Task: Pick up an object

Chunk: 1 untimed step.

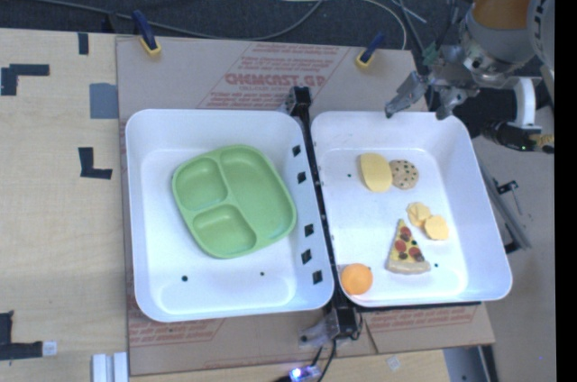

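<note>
Hovering over the far right corner of the right bin (482, 191), the gripper (420, 103) has its fingers (400, 101) spread apart with nothing between them, well apart from the food toys lying nearer the camera. Inside that bin, a yellow piece (375, 172) touches a cookie (404, 174) near the middle, with chips (427, 222) and a pizza slice (407, 249) nearer, and an orange (357, 278) in its near left corner. Left of that bin, the left bin (153, 281) holds a green tray (233, 200).

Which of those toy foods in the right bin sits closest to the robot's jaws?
The pale yellow piece, beside the chocolate-chip cookie; it lies farthest up the bin.
</note>
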### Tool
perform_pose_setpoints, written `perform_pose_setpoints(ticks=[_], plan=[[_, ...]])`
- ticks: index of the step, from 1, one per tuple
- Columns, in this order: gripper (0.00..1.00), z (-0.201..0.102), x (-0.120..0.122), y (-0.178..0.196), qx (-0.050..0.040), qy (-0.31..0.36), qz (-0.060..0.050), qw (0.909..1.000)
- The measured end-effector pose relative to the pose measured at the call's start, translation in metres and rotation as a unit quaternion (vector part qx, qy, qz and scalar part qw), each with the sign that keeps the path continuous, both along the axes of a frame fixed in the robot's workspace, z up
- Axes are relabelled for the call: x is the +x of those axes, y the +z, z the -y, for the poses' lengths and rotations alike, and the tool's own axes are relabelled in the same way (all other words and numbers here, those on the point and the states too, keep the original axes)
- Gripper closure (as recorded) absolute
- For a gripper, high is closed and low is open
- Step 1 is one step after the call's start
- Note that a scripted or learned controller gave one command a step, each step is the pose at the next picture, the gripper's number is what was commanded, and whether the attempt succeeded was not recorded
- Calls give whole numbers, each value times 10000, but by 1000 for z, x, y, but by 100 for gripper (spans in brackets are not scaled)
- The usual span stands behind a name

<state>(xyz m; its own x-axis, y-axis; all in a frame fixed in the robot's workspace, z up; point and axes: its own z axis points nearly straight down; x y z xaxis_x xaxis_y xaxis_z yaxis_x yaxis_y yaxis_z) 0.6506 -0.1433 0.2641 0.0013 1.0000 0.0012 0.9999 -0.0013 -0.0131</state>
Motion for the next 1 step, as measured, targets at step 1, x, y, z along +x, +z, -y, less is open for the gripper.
perform_pose_setpoints(ticks=[1], plan=[[0, 0, 2, 7, -9, 14, 59, 10000]])
